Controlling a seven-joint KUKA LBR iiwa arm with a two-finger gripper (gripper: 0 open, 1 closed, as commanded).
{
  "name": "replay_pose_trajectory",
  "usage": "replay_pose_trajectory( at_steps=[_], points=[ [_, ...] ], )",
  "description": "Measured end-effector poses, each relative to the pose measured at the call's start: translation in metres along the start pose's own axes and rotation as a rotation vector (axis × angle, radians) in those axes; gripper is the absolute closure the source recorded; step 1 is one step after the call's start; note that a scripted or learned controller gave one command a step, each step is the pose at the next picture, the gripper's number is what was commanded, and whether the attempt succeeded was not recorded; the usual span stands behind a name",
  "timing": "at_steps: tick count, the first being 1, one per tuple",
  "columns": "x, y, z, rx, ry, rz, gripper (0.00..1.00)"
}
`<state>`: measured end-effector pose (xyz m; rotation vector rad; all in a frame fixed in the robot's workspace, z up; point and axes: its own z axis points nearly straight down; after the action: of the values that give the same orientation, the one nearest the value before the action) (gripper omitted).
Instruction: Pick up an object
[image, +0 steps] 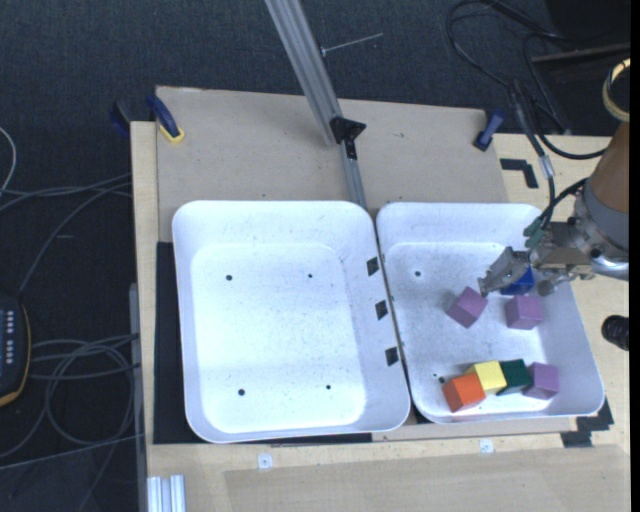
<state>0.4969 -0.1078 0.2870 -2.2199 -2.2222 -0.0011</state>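
My gripper (520, 280) hangs low over the upper middle of the right bin (400, 300), reaching in from the right. It is open, its fingers (496, 276) spread wide. A small blue block (517, 287) lies in the gap between them, partly hidden by the gripper, and I see no finger pressing on it. A purple block (466, 306) lies just left and below, and another purple block (524, 312) sits right below the gripper.
Along the right bin's front wall lie an orange block (462, 392), a yellow block (489, 376), a green block (515, 374) and a third purple block (545, 380). The left bin (185, 300) stands beside it. A metal pole (318, 80) slants above the bench's back.
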Motion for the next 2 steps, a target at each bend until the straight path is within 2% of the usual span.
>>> replay_pose_trajectory(
  at_steps=[1, 2],
  points=[
    [0.0, 0.0, 0.0, -0.001, 0.0, 0.0, 0.0],
    [0.002, -0.002, 0.063, 0.008, 0.001, 0.001, 0.0]
  ],
)
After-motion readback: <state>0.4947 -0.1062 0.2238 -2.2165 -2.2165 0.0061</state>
